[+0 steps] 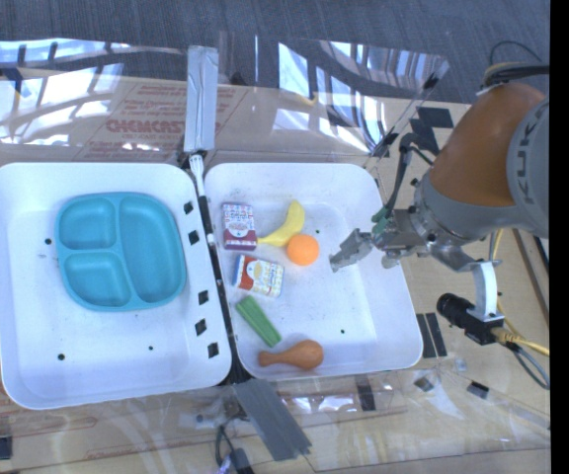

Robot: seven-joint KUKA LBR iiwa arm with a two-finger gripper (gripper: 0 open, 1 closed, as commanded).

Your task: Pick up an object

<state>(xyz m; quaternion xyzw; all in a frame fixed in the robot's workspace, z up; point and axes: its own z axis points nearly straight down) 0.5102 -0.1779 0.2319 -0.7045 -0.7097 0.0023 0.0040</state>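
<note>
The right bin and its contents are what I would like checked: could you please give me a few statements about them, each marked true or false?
1. The orange ball lies beside the banana. True.
2. The blue divided plate sits in the right bin. False: it sits in the left bin.
3. The gripper holds the chicken drumstick. False: the drumstick lies near the right bin's front edge, apart from the gripper.
4. The green stick lies between the small carton and the drumstick. True.
5. The red box lies left of the banana. True.
</note>
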